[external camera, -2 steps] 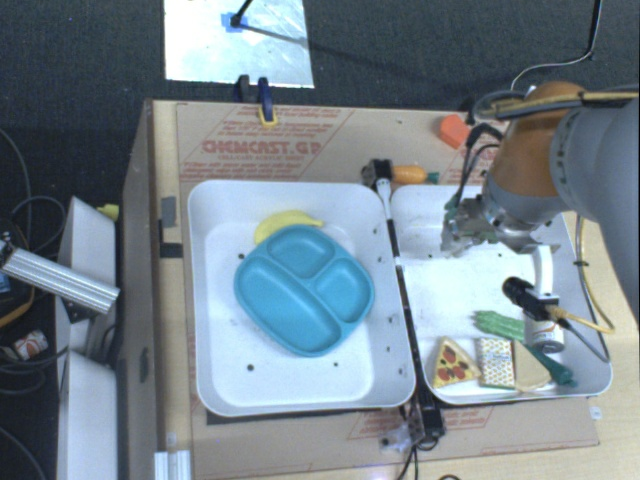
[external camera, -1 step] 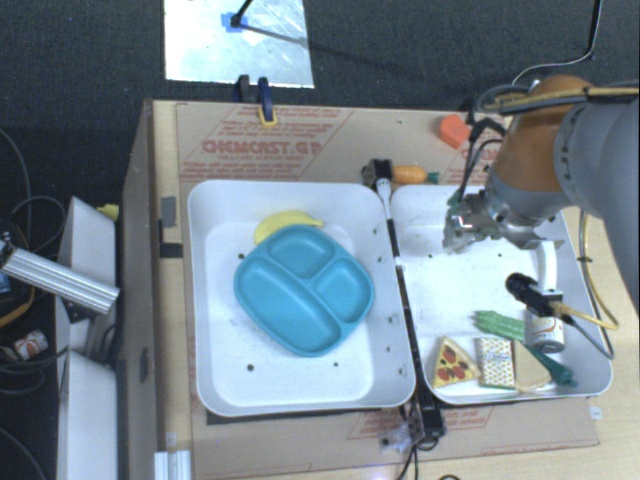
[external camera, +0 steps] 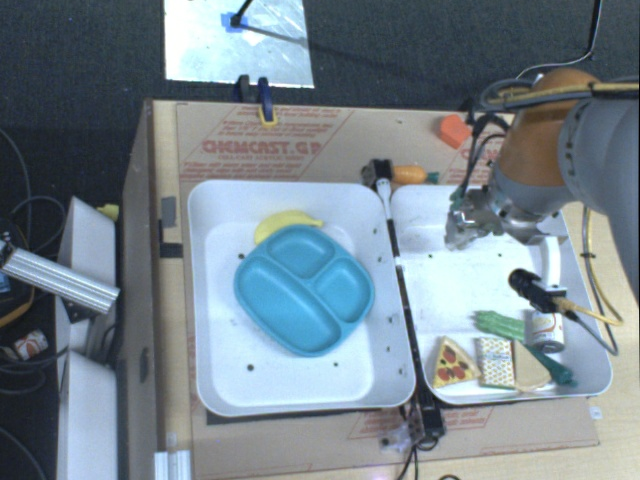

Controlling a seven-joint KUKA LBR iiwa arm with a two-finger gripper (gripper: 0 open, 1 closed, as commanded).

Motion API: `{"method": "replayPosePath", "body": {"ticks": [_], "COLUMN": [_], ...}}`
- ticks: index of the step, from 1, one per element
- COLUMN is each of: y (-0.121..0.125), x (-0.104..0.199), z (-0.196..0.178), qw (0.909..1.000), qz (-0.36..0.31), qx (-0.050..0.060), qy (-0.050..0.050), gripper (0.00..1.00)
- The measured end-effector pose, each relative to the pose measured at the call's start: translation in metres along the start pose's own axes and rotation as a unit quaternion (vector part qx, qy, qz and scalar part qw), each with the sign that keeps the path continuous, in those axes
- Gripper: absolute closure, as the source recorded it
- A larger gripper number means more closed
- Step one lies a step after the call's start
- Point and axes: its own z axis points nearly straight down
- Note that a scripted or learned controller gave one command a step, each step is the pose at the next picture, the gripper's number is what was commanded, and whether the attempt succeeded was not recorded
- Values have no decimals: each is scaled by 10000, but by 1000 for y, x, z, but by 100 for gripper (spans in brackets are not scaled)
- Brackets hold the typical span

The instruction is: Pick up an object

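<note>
My gripper (external camera: 463, 232) hangs over the back left part of the right bin (external camera: 440, 278), above bare white floor. Nothing shows between it and the bin floor. The loose things lie toward the bin's front right: a toy pizza slice (external camera: 455, 362), a tan speckled block (external camera: 495, 362) beside it, a green leafy piece (external camera: 501, 323), a small silver can (external camera: 545, 332) and a teal piece (external camera: 559, 372) in the corner. The left bin (external camera: 225, 368) holds a blue divided plate (external camera: 303, 289) with a yellow thing (external camera: 283, 223) partly hidden under its far edge.
The arm's orange band (external camera: 535, 143) and grey body cover the right bin's back right corner. A toy carrot (external camera: 411, 176) and an orange block (external camera: 452, 130) lie on the cardboard behind the bins. A black divider (external camera: 398, 278) runs between the bins.
</note>
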Motion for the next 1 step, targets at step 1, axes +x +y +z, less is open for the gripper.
{"method": "replayPosePath", "body": {"ticks": [1], "y": [1], "x": [1], "z": [-11], "qw": [10000], "qz": [-6], "qx": [-10], "qy": [7], "gripper": [100]}}
